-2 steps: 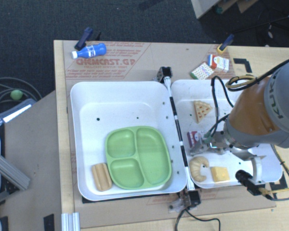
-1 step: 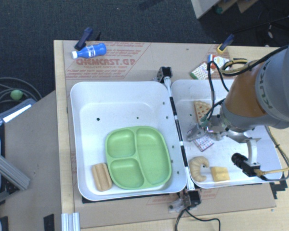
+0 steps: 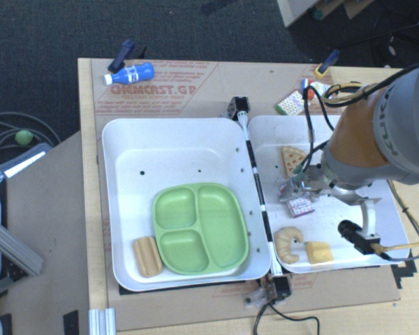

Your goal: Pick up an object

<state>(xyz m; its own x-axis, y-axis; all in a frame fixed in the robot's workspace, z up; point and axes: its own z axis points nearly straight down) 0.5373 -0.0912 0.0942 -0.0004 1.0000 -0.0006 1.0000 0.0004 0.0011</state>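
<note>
Clutter sits mostly in the right bin [image 3: 377,257], which likely explains why the arm [image 3: 366,142] leans over it: a cracker [image 3: 290,158], a small patterned packet [image 3: 299,206], a croissant [image 3: 288,243] and a yellow block [image 3: 319,252] all lie within reach there. The left bin [image 3: 126,145] bears a green divided tray [image 3: 199,227] with a bread piece [image 3: 148,256] beside it. The gripper [image 3: 302,185] hangs just above the packet, perhaps touching it; how wide it stands cannot be told, and nothing visibly sits in its grasp.
</note>
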